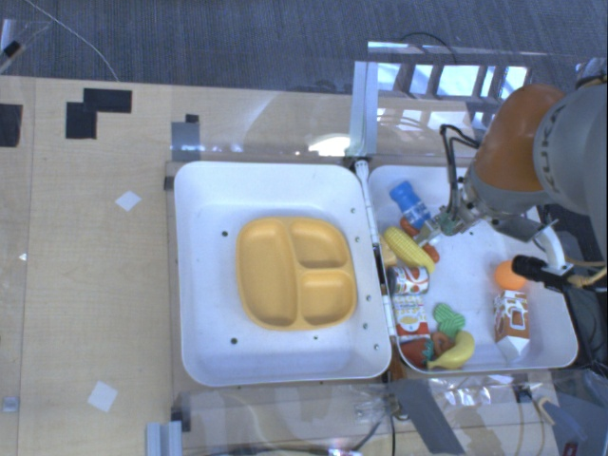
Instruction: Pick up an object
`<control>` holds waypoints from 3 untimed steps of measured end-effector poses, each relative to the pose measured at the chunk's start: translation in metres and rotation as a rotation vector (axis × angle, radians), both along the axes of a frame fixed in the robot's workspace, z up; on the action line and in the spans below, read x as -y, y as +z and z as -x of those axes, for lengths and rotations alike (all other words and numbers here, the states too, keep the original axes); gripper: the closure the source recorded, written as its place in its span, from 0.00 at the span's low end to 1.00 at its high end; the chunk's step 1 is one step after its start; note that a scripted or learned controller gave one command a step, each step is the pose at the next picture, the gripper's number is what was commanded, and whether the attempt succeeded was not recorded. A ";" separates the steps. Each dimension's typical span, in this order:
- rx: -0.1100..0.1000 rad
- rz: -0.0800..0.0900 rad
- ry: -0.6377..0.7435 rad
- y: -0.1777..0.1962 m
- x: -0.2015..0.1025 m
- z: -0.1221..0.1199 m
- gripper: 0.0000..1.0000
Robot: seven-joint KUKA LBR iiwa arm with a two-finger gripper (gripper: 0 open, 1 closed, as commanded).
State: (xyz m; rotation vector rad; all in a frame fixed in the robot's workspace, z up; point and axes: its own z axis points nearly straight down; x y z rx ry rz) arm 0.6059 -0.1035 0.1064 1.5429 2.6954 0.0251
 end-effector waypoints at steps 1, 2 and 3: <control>-0.027 -0.015 -0.442 0.082 -0.027 0.004 1.00; -0.027 -0.022 -0.759 0.177 -0.050 -0.048 1.00; -0.034 -0.017 -0.832 0.142 0.025 -0.060 1.00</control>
